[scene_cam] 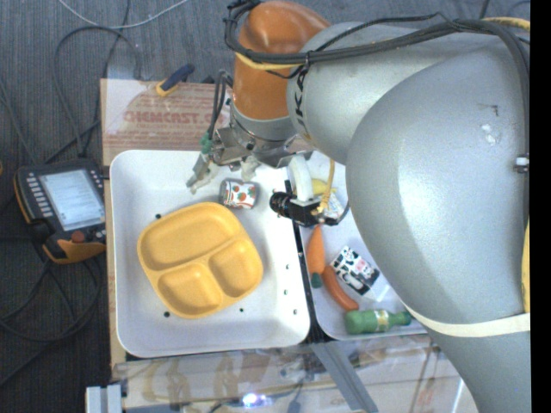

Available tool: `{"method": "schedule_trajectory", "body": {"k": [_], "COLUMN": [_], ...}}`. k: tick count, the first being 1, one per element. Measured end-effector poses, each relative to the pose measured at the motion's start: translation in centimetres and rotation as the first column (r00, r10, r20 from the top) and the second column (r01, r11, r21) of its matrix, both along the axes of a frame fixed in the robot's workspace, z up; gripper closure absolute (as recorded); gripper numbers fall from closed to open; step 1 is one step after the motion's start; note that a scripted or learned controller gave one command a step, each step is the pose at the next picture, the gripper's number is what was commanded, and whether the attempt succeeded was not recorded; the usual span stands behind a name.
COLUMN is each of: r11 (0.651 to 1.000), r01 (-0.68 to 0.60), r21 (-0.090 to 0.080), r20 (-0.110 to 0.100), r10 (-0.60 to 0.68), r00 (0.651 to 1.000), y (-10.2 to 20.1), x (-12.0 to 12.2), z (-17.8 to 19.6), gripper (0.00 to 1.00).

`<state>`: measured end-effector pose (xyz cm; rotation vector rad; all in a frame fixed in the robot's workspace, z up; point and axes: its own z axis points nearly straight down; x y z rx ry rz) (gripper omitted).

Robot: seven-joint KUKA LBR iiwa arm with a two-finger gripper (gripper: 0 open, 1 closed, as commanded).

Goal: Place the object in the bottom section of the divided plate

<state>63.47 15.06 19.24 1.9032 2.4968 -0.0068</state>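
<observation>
End effector (pixel 222 163), fingers spread and gripping nothing, hangs over the left bin (pixel 129 317), just above a small printed can (pixel 238 194). The can lies beside the yellow divided plate (pixel 200 258), touching its upper rim.

can (pixel 238 194): small, white with red print, on its side, just beside the gripper (pixel 222 172)
divided plate (pixel 200 258): yellow, three sections, flat, below the gripper

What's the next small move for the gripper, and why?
Probably shift toward the can and descend onto it. The gripper sits near the left bin's far edge, the can lies just beside it on the bin floor, not between its fingers, and the plate holds nothing yet.
</observation>
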Motion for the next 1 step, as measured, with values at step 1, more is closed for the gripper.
{"method": "schedule_trajectory", "body": {"k": [1], "r11": [1.0], "r01": [-0.001], "r21": [-0.003], "r20": [-0.001], "r10": [0.001], "r00": [1.0], "y": [-0.02], "x": [0.0], "z": [0.88], "gripper": [1.0]}}
